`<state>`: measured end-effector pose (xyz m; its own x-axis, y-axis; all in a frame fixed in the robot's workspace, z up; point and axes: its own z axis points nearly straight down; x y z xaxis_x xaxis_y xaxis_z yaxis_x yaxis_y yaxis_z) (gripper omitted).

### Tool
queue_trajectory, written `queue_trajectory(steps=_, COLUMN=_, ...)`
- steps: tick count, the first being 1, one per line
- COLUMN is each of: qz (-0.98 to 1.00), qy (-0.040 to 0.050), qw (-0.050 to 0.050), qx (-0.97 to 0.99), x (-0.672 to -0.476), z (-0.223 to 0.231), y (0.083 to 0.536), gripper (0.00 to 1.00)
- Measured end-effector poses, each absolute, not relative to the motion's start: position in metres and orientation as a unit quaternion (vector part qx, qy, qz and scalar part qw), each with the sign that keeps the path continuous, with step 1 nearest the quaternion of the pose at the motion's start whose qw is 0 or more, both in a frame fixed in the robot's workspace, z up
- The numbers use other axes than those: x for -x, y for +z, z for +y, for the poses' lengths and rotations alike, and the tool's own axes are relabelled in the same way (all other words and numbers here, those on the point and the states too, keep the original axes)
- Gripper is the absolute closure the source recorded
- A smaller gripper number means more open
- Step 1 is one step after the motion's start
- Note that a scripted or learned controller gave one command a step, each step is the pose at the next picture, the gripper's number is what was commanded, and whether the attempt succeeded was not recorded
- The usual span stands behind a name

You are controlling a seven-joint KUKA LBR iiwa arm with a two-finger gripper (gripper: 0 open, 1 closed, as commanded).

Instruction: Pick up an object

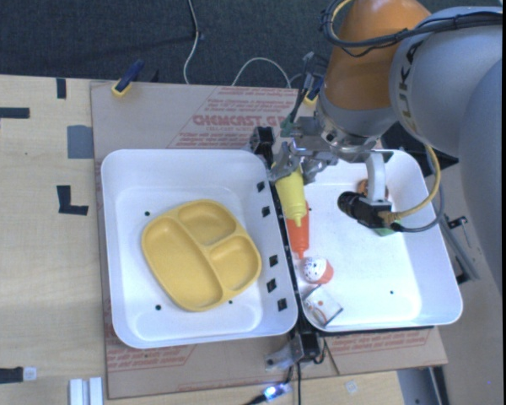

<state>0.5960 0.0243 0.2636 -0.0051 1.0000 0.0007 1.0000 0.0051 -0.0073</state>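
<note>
The claw (297, 165) hangs directly over the upper end of the yellow-and-orange bottle (294, 212); whether it is released or clenched cannot be told. The bottle lies in the right bin (405, 302) against its left wall, long axis running straight away below the claw. Beyond its orange end sits a small white ball (314, 269).

Both bins are plain white: the left bin (118, 226) holds a pale yellow divided plate (201, 253), and the right bin (422, 302) has a yellow bottle (292, 194) with an orange tip, plus a small white thing with orange-red spots (315, 269) at its 6 o'clock. The arm (438, 49) is grey with an orange band. The cardboard sheet (194, 116) is tan with red print, and the table (34, 251) is light wood with dark marks.
</note>
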Motion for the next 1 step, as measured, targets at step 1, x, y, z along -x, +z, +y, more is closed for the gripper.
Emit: queue_trajectory(steps=1, qz=-0.709, qy=0.0029, qw=0.003, qx=0.705, x=-0.5668, z=0.0746, y=0.2452, gripper=1.00)
